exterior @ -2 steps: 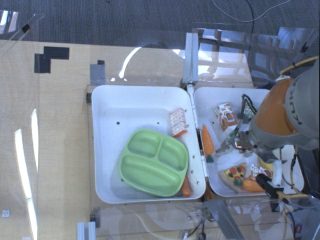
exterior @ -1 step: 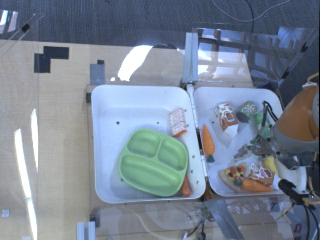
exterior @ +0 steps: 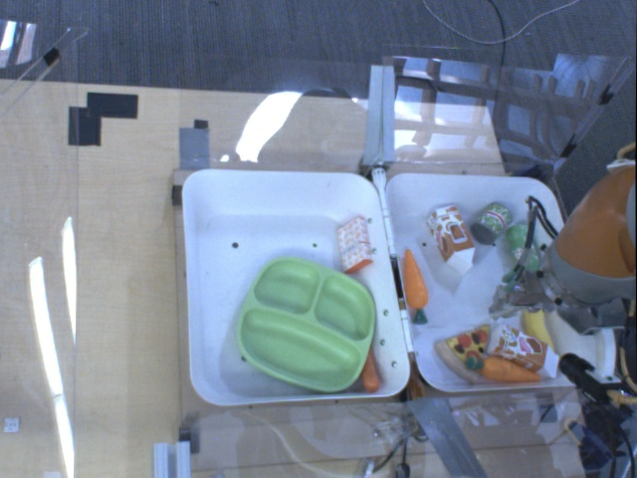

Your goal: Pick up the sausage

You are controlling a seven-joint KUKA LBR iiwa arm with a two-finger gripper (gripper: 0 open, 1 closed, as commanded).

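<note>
1. Two reddish-orange, sausage-shaped pieces lie along the near side, and I cannot say for sure which is the task's thing. I take the sausage (exterior: 508, 369) to be the one at the near edge of the right bin (exterior: 453, 189), touching the pizza slice (exterior: 462, 350) and just in front of a small printed carton (exterior: 520, 344). The other orange piece (exterior: 370, 372) sits in the left bin (exterior: 214, 297), tucked against the near right corner of the green plate (exterior: 307, 324).
2. Just beyond the carton, a yellow piece (exterior: 537, 325) rests near the right wall of the right bin.
3. Above that cluster my tool (exterior: 518, 292) hangs over the right half of the right bin, with the arm (exterior: 597, 242) coming in from the right. It is dark and small in this view, so I cannot tell how far open it is or whether it has hold of anything. I see nothing hanging under it.
4. Level with it, a carrot (exterior: 414, 285) with a green end lies along the wall that divides the bins.
5. Further back, a snack packet (exterior: 352, 244) leans in the left bin by the divider, and a little house-shaped carton (exterior: 450, 232), a can (exterior: 491, 221) and a green piece (exterior: 516, 237) stand at the far side of the right bin.
6. My reading of progress: the sausage lies flat on the bin floor, so the pick is not yet done. The tool is over the correct bin, but beyond the sausage rather than on it. Left to do: come nearer, descend, close and lift.
</note>
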